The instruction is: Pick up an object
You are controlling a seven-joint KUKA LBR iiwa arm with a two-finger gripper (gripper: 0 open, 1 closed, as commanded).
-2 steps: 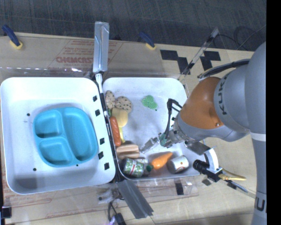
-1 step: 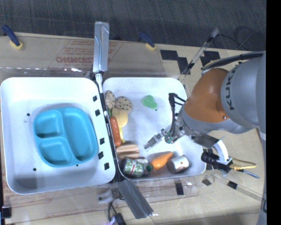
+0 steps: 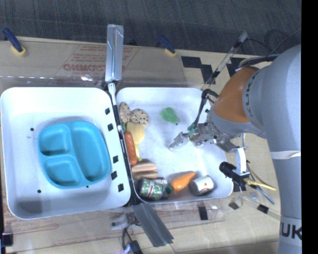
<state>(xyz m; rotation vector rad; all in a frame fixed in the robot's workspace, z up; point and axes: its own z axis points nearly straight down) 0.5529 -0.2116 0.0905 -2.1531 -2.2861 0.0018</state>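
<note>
Arm (image 3: 275, 105) cut off at right edge, hiding right bin's (image 3: 153, 97) far rim; gripper (image 3: 177, 142) too blurred to read; green can's (image 3: 152, 189) label illegible

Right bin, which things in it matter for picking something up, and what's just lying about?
Job: gripper; candidates in the right bin: cookies, green piece, hot dog, carrot, can.

Lying about: blue tray in the left bin; clamps.
</note>
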